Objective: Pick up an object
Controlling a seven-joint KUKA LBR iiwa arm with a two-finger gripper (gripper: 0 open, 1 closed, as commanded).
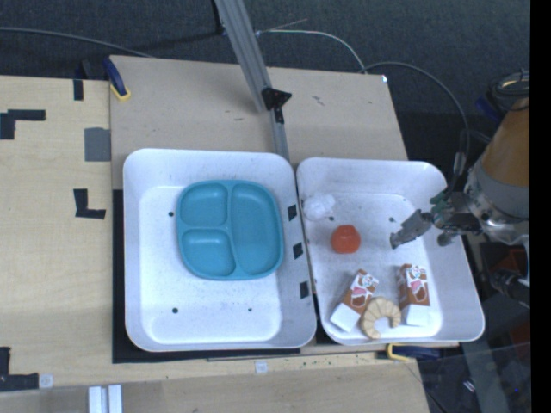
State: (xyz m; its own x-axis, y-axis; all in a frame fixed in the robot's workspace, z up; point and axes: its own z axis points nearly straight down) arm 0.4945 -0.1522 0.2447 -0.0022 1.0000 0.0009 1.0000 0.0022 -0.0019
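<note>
The right bin (430, 175) holds a red ball-like fruit (345, 239), a small clear crumpled thing (318, 206), two brown-and-white snack cartons (360, 292) (414, 286) and a croissant (380, 315). My gripper (426, 231) hangs over the right side of this bin, just above the right carton and to the right of the red fruit. It is open, with one dark finger (403, 235) reaching left, and nothing sits between the fingers.
The left bin (146, 231) carries a teal divided plate (230, 229). A grey metal pole (245, 41) slants down to the seam between the bins. Cables run behind the right bin. The bench's wooden top surrounds both bins.
</note>
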